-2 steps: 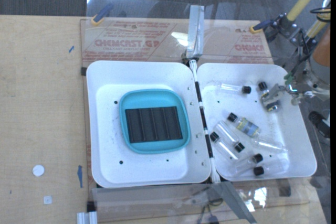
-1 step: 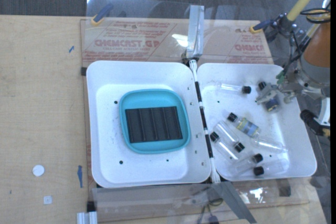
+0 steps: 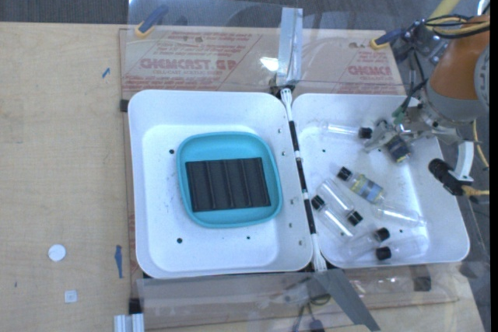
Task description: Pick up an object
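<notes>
The things to pick are small clear plastic vials with black caps, lying loose in the right bin. Most lie on their sides, see-through enough that the white floor shows through them, so mainly the caps stand out.

One vial lies near the bin's far edge, its cap pointing right. A second vial, with a bluish and yellowish label or contents, sits near the middle of the bin. Just toward the near left of it a larger vial lies slantwise, and another vial lies beside that one, near the bin's left wall. Toward the near edge two more vials lie close together, their black caps near each other.

The left bin holds a shallow teal tray with rounded corners, set near the bin's middle; inside the tray is a dark ribbed insert with parallel grooves.

The arm comes in over the right bin's far right corner. Its jaws hang low there, at the gripper, just right of the far vial; whether they are open, closed or around anything cannot be told amid the cables and small parts.

A clear sheet with red lettering stands behind both bins on the bench.
</notes>
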